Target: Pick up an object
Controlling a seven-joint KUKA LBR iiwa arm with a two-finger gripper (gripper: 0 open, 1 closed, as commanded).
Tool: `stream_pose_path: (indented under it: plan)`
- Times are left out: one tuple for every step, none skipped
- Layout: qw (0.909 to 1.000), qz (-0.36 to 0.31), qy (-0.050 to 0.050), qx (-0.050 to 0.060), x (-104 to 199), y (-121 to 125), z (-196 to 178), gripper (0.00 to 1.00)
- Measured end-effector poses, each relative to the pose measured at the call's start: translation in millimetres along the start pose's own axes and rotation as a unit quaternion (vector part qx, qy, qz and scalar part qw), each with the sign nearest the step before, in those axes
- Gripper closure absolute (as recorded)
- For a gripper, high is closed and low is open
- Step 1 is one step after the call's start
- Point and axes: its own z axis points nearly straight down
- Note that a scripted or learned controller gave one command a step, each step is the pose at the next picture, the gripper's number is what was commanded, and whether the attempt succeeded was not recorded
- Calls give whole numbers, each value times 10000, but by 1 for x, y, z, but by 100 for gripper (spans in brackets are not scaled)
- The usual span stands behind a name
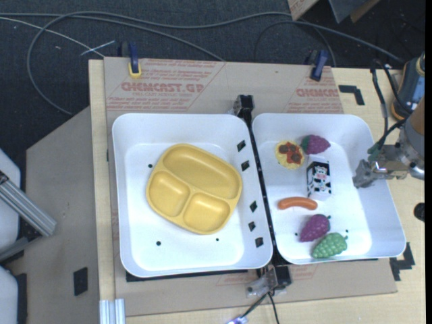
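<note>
The right bin (368,211) holds several small toys: a yellow pizza-like piece (290,154), a purple grape bunch (315,143), a black-and-white cow figure (318,179), an orange hot dog (298,204), a second purple bunch (314,227) and a green grape bunch (329,245). My gripper (370,173) hangs at the right side of this bin, right of the cow figure and apart from every toy. Nothing shows between its fingers.
The left bin (128,181) holds a yellow divided plate (194,188). A black divider with clips (256,181) runs between the bins. Blue clamps (134,58) hold the board at the back. Cables trail over the dark floor behind.
</note>
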Motion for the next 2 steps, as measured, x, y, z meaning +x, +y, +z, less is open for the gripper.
stream_pose_path:
  plan:
    - [10000,-22,10,8,43,29,-3,100]
    - [10000,-28,13,6,97,52,-14,100]
